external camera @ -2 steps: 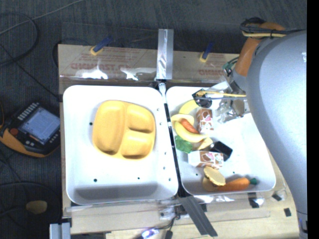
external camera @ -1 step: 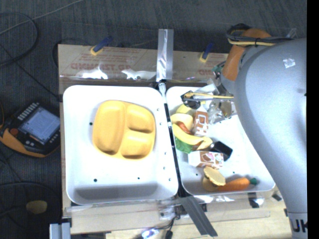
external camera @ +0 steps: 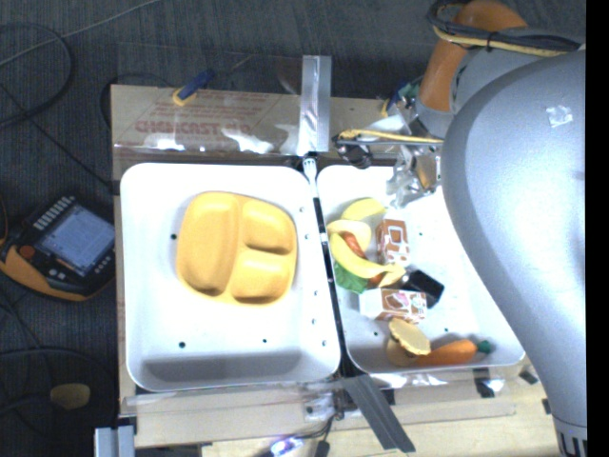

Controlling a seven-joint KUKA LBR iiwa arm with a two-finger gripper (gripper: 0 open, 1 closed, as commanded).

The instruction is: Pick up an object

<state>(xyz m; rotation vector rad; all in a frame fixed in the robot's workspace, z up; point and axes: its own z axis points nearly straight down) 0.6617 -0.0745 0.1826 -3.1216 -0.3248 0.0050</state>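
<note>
Step in hand, as I judge it: approach, nothing picked yet. My gripper [external camera: 416,174] hangs over the far end of the right bin [external camera: 476,255]; whether it is wide or narrow I cannot tell from this slant. Candidate objects lie clustered nearer the camera: banana [external camera: 357,255], two small cartons [external camera: 392,239], a black block [external camera: 423,284], carrot [external camera: 445,352]. The left bin [external camera: 143,255] holds a yellow divided tray [external camera: 236,246]. Next move calls for travel toward the cluster, then descent onto one piece.
</note>
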